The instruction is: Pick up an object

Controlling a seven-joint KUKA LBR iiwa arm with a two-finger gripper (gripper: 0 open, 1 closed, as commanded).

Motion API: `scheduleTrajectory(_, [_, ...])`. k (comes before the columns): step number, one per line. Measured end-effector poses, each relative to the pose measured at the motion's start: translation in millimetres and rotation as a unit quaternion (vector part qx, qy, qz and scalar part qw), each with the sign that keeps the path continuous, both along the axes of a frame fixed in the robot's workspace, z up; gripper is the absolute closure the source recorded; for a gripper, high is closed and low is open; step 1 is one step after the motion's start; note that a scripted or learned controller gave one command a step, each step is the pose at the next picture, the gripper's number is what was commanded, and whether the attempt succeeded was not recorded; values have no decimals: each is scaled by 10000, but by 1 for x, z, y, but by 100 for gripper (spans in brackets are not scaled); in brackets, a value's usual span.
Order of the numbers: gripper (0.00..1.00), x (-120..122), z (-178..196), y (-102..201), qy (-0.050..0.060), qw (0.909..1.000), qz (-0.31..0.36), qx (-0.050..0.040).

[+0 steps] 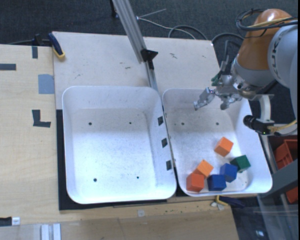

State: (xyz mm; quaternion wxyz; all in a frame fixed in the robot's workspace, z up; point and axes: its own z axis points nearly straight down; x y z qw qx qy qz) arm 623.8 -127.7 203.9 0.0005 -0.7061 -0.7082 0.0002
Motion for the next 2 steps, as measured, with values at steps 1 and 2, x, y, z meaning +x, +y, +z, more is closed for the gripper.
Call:
scheduleTrajectory(1, [0, -9, 24, 26, -7, 10000, 9, 3])
scheduleTrajectory(2, [0, -45, -90, -51, 51, 10000, -34, -7])
